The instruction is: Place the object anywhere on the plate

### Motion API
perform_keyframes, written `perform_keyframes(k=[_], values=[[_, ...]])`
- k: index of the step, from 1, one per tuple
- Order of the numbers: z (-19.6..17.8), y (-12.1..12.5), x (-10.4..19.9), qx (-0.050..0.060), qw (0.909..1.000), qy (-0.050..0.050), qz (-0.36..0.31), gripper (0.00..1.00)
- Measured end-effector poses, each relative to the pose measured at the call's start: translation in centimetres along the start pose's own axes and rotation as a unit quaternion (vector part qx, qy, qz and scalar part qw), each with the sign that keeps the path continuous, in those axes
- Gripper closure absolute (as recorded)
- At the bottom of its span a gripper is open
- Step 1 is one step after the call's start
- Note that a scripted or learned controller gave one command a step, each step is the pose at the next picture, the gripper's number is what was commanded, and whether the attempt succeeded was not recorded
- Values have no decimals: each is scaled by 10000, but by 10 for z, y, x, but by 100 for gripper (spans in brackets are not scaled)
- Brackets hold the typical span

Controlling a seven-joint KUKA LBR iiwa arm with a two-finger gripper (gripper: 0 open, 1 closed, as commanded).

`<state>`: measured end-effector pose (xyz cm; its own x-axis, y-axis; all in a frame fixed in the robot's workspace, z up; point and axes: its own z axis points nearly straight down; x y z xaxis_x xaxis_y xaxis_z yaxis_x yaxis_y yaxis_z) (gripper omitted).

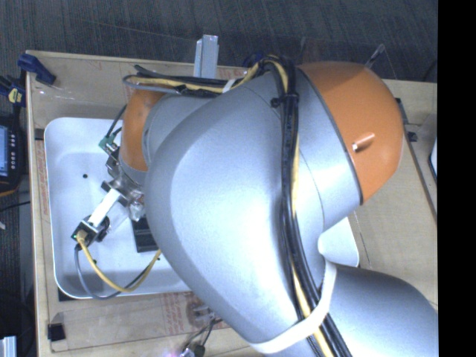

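Item, bench [89, 322]: pale wood top, as I see it from above, with dark carpet-like floor [111, 10] beyond its far edge. A blue clamp [36, 67] sits at the far-left corner; a dark device with a screen [9, 151] lies at the left edge.

Item, left bin [59, 199]: shallow, white, its left half visible to me. A few small dark specks mark its floor.

Item, arm [245, 199]: grey, with an orange band [364, 140], reaching in from the right and covering the middle of my view. Black and yellow cables [286, 162] run along it.

Item, tool [141, 233]: low over the left bin, mostly hidden under the arm. I cannot tell how its fingers stand, nor whether anything is between them. A white fitting [100, 218] angles out to the near left beside it, with a yellow cable [119, 282] looping across the bin floor.

Item, object and plate: I cannot pick out either; position and long axis unrecorded.
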<state>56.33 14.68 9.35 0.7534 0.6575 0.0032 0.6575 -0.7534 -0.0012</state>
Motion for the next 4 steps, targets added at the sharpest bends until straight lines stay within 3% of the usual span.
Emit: perform_keyframes(k=[1,2,3,4], values=[[-81,-10,-32,-9,9898,-27,1425,100],[-98,81,-33,14,9998,-23,-207,100],[-3,-10,-46,25,10000,-38,52,100],[-98,27,-87,6,9869,-24,-1611,100]])
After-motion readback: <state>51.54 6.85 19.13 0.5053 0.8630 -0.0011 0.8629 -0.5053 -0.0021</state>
